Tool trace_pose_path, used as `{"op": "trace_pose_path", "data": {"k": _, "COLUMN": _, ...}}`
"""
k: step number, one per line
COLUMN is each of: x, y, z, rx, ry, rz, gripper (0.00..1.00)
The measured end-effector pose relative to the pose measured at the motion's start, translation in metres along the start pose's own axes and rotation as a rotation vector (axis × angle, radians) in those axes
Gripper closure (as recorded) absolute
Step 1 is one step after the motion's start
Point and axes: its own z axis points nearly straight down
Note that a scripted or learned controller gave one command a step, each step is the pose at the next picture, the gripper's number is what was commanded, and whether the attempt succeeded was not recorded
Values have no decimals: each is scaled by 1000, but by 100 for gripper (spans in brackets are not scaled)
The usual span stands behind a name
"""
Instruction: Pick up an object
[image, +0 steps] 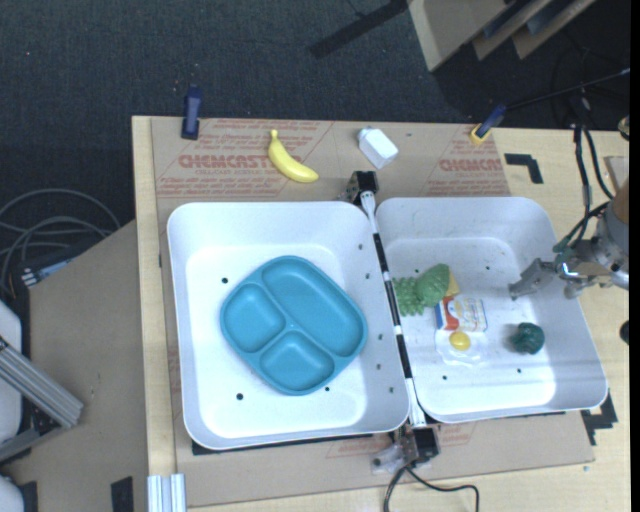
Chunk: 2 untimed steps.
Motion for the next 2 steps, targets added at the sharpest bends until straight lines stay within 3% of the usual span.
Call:
{"op": "trace_pose_path", "data": {"k": 1, "x": 0, "y": -29, "z": 83, "rx": 5, "ry": 9, "rz": -3, "gripper": 0}}
{"op": "trace_pose_path", "data": {"k": 2, "x": -4, "y": -29, "z": 72, "rx": 2, "ry": 2, "rz": 2, "gripper": 100}}
